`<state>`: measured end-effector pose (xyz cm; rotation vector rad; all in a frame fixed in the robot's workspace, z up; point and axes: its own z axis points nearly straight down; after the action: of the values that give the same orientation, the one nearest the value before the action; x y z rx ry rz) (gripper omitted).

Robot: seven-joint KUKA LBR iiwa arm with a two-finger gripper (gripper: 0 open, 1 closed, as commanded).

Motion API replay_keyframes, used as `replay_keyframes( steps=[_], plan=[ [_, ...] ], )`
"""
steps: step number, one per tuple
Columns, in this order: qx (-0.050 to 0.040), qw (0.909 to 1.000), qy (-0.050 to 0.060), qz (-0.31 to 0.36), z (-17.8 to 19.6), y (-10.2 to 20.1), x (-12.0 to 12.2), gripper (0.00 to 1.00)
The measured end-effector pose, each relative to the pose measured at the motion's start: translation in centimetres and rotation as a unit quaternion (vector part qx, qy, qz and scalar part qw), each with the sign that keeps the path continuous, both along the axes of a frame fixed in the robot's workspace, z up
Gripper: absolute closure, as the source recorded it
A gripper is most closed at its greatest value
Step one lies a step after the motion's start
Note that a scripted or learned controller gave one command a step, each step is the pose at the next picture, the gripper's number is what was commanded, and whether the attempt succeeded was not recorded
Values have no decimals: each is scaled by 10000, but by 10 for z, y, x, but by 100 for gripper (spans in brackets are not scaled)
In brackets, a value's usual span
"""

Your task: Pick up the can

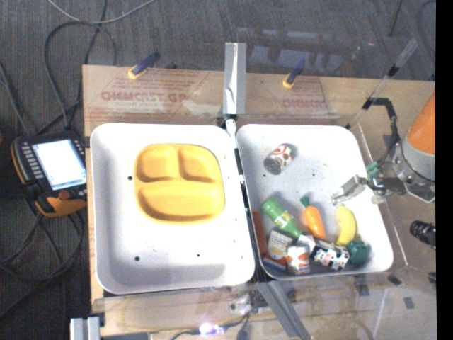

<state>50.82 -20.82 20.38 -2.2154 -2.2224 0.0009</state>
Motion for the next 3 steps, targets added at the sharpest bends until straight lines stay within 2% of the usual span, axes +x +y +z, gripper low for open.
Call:
replay_keyframes(
  steps=[1,2,3],
  plan=[
    [-6,9999,-5,163,-12,55,64,0],
    [-21,9993,2,362,-96,86,116,0],
    [-31,9999,-58,133,-112,103,163,0]
  ],
)
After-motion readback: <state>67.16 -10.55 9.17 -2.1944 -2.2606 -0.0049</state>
